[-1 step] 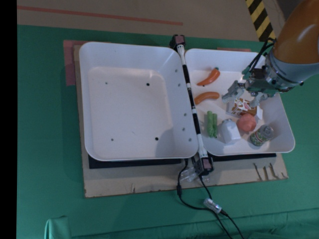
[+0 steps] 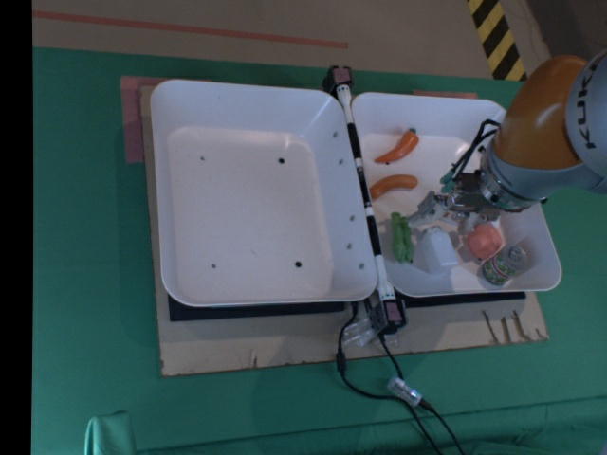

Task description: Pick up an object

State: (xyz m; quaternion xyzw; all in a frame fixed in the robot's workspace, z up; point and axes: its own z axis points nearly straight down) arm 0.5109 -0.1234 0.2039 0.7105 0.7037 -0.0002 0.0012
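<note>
Toy foods lie in the right shallow white bin (image 2: 531, 287) beneath the two-finger gripper (image 2: 453, 205).

An orange carrot-shaped toy (image 2: 398, 147) and a reddish-brown sausage-shaped toy (image 2: 393, 186) lie near the bin's far left; a green pod-shaped toy (image 2: 402, 236), a white block (image 2: 436, 251), a pink-orange rounded toy (image 2: 484, 241) and a small patterned can (image 2: 503, 264) sit nearer. The gripper hangs above them; I cannot tell whether its fingers are spread or closed. The left white bin (image 2: 180, 102) adjoins it on the green tabletop (image 2: 85, 254).
</note>
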